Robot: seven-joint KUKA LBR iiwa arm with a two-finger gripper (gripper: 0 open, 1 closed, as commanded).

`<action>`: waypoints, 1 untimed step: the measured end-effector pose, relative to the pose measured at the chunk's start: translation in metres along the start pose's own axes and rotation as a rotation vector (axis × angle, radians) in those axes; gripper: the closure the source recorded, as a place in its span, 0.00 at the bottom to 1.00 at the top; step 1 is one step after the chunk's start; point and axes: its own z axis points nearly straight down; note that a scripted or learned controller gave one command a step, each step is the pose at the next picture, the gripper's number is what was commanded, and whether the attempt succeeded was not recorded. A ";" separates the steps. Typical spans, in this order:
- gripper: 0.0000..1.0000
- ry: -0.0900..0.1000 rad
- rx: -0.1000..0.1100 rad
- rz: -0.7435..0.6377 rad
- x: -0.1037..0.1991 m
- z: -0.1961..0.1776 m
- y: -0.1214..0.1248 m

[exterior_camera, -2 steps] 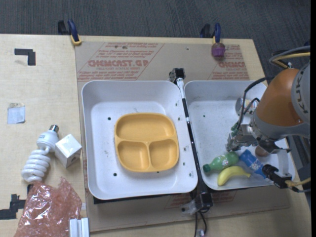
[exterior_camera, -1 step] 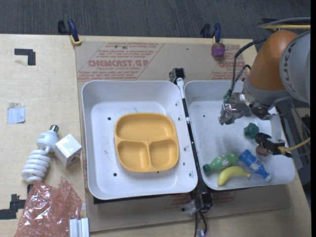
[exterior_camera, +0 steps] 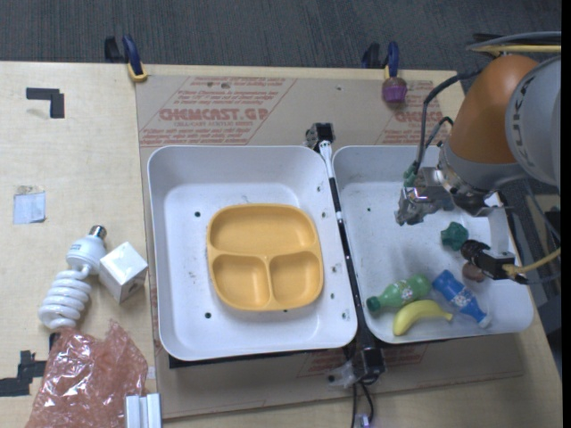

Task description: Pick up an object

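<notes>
A pale wooden tabletop [exterior_camera: 80,185] fills the scene, with dark grey carpet [exterior_camera: 268,7] beyond its far edge. A brown sheet of board [exterior_camera: 223,105] printed with red lettering lies under two white bins, clamped at the back by blue-handled clips.

The left bin [exterior_camera: 178,239] holds a yellow divided tray [exterior_camera: 265,257], sitting flat near its middle. The right bin [exterior_camera: 375,230] carries the small things — a green bottle [exterior_camera: 399,293] lying on its side, a yellow banana [exterior_camera: 421,316] just in front of it, a blue packet [exterior_camera: 459,296] beside both, and a dark green piece [exterior_camera: 454,234] further back.

The arm reaches in from the right, orange band [exterior_camera: 486,114] up high, and the gripper [exterior_camera: 412,209] hangs over the back part of the right bin — whether the fingers are open or closed, I cannot tell.

Off to the left on the bare tabletop: a white spiral light bulb [exterior_camera: 70,283], a small white cube [exterior_camera: 123,270] touching it, and crumpled pinkish plastic wrap [exterior_camera: 85,382] near the front edge.
</notes>
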 end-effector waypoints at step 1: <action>0.00 0.001 0.001 0.002 -0.024 0.065 -0.060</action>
